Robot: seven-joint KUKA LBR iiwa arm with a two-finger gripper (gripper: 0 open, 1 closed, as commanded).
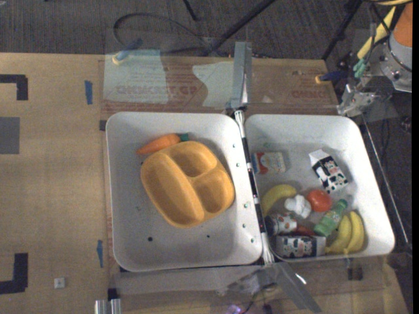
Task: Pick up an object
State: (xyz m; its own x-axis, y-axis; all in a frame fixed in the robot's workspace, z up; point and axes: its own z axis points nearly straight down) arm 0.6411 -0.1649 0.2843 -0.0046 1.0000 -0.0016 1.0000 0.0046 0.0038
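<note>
Arm is at the top right of the view, outside both bins. Gripper sits just past the far right corner of the right bin, over the bench and not over any object. We can't tell whether it's spread or closed; it's too small and cluttered there. We see nothing in its grasp.

All the small pick candidates are in the right bin:
- red-label carton, far left part, near the divider
- cow-print carton, far right part, tilted
- single banana, left of centre
- white piece, just right of the banana, touching or nearly touching it
- red round item, beside the white piece, just below the cow-print carton
- green bottle, lying at a slant, its cap end by the red item
- banana pair, near right corner, against the green bottle
- small bottle, lying near the divider, below the single banana
- second cow carton, lying flat along the near wall, just below the small bottle

Left bin holds a yellow divided plate, roughly centred and turned at an angle. A carrot lies along the plate's far edge, touching it, leaf end pointing right.

Gripper is well apart from every object; the nearest is the cow-print carton.
</note>
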